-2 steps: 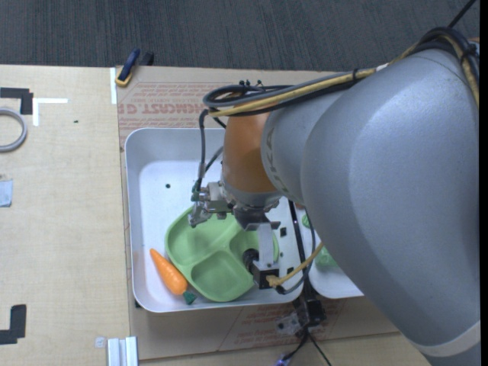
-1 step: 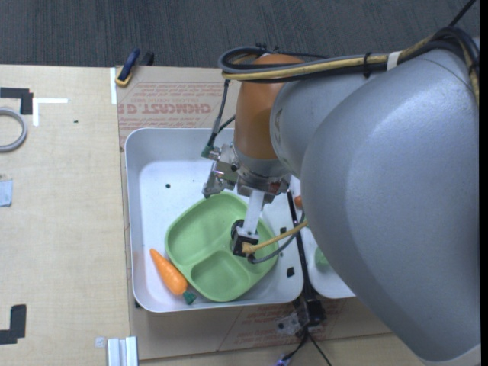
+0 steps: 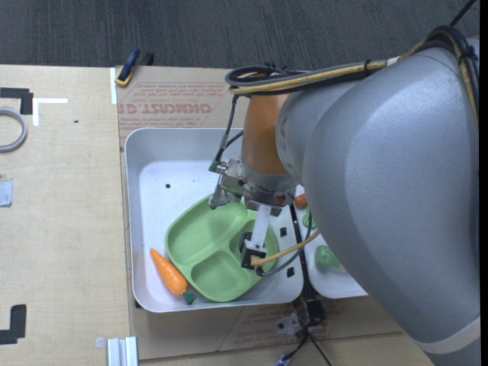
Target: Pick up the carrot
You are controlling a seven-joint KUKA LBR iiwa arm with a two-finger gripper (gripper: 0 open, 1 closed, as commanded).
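My gripper (image 3: 232, 195), whose opening I cannot tell, hangs over the green plate (image 3: 200, 242), while the carrot (image 3: 168, 271) lies at seven o'clock between plate and bin wall (image 3: 141, 204), so I may strike either and miss.

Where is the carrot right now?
The carrot lies in the front-left corner of the left bin, just left of the green divided plate.

Divided plate (image 3: 200, 244) in left bin (image 3: 149, 166), carrot (image 3: 168, 271) just left of it, near bin's front wall
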